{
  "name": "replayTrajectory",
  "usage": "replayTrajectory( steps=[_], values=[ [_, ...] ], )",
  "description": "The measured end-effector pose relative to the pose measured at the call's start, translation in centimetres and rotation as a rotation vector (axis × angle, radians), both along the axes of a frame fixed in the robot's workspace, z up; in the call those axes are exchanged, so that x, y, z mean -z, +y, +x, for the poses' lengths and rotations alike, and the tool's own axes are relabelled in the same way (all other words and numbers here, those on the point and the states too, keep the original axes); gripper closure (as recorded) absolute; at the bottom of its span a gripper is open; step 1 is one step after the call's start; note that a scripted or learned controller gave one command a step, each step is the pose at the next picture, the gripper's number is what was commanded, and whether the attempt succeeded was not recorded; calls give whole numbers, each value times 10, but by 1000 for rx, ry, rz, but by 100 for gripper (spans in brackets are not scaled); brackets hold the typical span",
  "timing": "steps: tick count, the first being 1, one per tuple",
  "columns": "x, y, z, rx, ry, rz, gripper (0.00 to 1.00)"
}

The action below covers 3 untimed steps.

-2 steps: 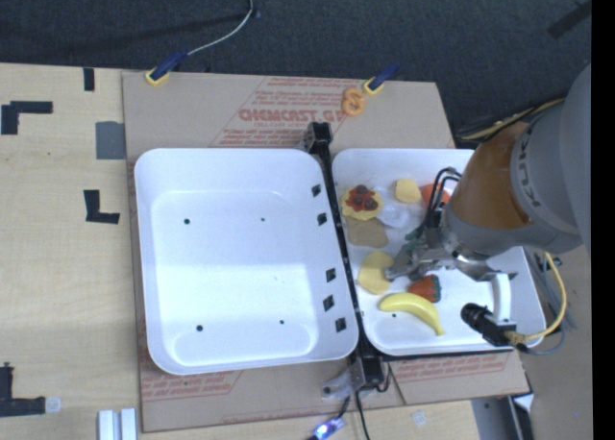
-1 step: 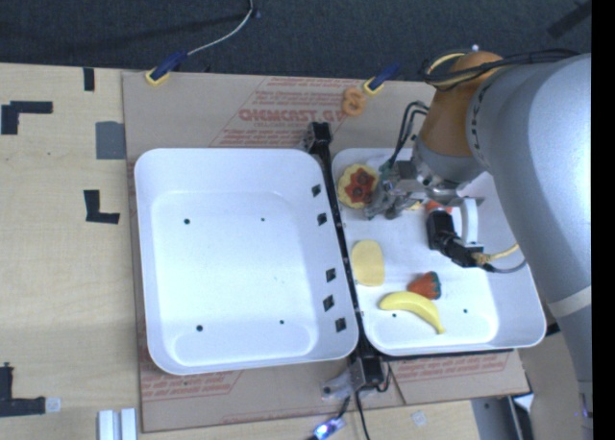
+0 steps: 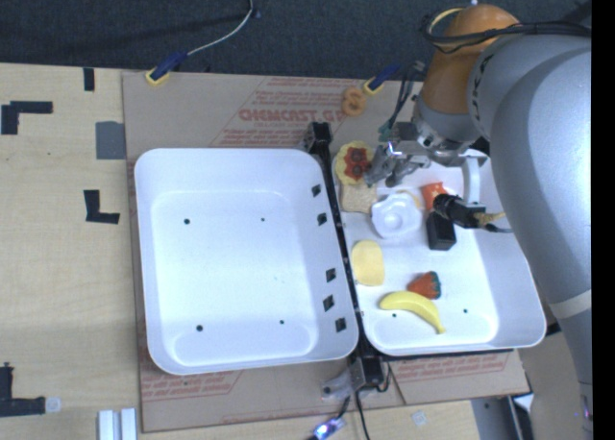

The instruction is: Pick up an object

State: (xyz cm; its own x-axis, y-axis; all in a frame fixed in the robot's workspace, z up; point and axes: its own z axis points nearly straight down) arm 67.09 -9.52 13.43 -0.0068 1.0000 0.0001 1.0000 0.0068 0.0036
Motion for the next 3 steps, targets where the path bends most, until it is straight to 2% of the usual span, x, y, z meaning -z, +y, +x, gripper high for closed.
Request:
replayTrajectory(
  steps=[1,2,3],
  values=[
    [-52,55,-67,-1,5,1,100],
    [-48,143,-31,-6,5,3,100],
    [-180,101,-58,4,-7,-1,100]
  ],
)
